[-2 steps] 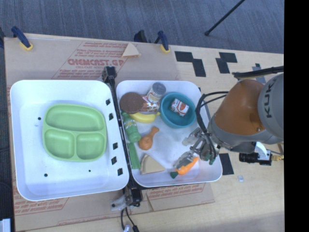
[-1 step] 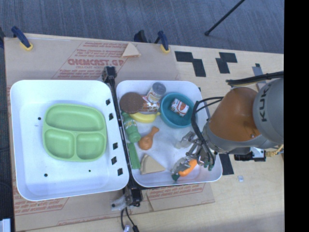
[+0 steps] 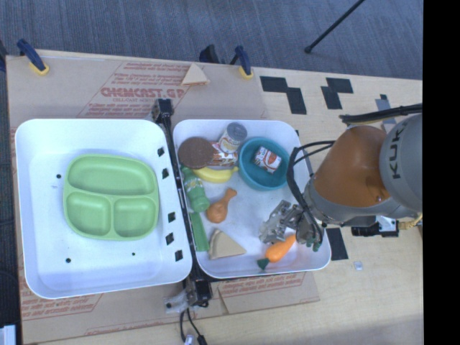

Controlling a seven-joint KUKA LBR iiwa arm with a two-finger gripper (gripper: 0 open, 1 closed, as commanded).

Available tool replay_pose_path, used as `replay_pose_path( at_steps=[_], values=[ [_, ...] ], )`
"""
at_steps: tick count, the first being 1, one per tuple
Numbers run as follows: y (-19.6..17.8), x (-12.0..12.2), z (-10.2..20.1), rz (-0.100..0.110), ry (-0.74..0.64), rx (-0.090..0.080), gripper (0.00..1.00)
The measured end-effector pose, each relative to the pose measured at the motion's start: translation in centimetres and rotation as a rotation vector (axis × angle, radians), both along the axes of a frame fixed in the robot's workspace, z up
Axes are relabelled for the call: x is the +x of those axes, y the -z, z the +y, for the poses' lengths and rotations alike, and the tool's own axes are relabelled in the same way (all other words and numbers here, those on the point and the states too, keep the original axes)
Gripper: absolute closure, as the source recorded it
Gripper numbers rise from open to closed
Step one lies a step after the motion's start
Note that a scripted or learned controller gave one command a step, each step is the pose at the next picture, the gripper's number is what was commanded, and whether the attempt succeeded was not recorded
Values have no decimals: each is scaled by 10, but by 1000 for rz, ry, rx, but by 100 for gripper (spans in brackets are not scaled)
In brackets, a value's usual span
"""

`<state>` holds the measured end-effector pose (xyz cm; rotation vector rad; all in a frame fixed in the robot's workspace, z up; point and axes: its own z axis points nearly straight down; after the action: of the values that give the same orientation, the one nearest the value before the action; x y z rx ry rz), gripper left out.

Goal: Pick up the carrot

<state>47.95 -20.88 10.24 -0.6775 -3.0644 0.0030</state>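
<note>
Red print "CHEMCAST GP" on the brown cardboard sheet [image 3: 136, 85], at its far edge beyond the left bin [image 3: 29, 192]; smaller lines beneath illegible. White letters "KU" on the grey arm [image 3: 402, 160]. Label on the small jar [image 3: 231, 139] unreadable

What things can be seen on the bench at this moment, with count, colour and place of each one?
bins: 2, white, side by side
divided plate: 1, green, left bin
carrot: 1, orange, right bin, near corner
bowl: 1, blue, right bin
banana: 1, yellow, beside bowl
cookie: 1, brown, right bin
drumstick: 1, orange-brown, right bin centre
sandwich wedge: 1, tan, right bin
bottle: 1, green, right bin's left wall
clamps: 2, blue, bench's far edge
arm: 1, grey and orange, right
gripper: 1, metal, above carrot
</note>
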Motion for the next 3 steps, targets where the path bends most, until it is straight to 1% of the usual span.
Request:
replay_pose_path(
  at_steps=[1,2,3],
  values=[
    [0,0,0,0,1,0,0],
    [-10,1,0,1,-9,-2,100],
    [-10,1,0,1,-9,-2,0]
  ],
)
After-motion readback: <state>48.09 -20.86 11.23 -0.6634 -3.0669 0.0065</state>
